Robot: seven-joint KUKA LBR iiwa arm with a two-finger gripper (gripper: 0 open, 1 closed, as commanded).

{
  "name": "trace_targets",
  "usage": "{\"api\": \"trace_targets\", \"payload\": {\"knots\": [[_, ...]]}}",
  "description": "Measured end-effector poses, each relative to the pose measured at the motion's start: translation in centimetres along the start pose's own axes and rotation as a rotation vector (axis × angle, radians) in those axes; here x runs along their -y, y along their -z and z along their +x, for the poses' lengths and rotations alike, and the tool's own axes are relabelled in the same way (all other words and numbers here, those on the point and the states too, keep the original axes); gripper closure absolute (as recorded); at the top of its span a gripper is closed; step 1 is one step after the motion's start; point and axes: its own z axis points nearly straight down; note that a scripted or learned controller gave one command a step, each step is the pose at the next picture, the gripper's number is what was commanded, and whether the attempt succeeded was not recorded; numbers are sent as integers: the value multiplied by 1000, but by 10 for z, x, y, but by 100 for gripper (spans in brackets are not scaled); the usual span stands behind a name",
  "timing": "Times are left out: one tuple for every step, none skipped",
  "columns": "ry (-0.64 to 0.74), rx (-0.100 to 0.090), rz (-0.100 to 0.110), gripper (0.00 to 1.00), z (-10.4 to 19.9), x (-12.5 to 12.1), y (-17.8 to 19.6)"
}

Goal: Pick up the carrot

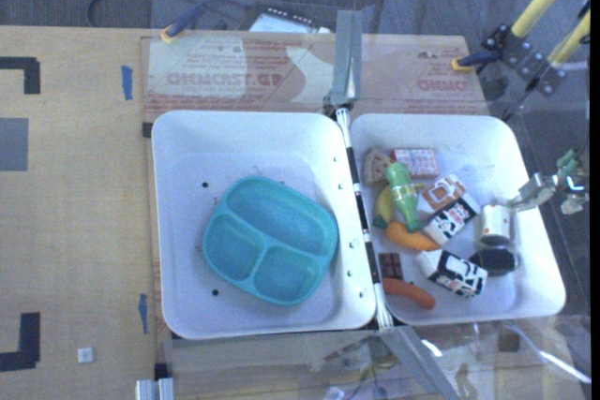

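- Two shallow white bins sit side by side on the counter (66,201); their inner rims touch along the middle.
- The left bin (178,155) holds a teal divided plate (270,240), lying flat toward the bin's near side, with one large compartment and two smaller ones.
- The right bin (506,145) holds a cluster of toy food toward its left and centre.
- The carrot (412,238) lies near the middle of that cluster, orange, just beside a yellow banana (385,204) and below a green bottle (401,186).
- A red sausage-like piece (410,293) rests near the bin's front edge, close to the dividing rims.
- Two black-and-white milk cartons lie there: one (450,219) just right of the carrot, another (456,274) nearer the front.
- A pink-and-white packet (415,161) and a pizza-slice piece (377,166) sit at the back of the cluster.
- A pale can (494,223) and a dark round object (495,259) lie toward the right.
- The gripper (531,195) is at the right bin's right edge, well apart from the carrot; whether it is released or clenched cannot be told.
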Motion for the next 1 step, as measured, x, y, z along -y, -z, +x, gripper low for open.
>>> {"api": "trace_targets", "payload": {"knots": [[82,6,-28,0,30,-24,-135]]}}
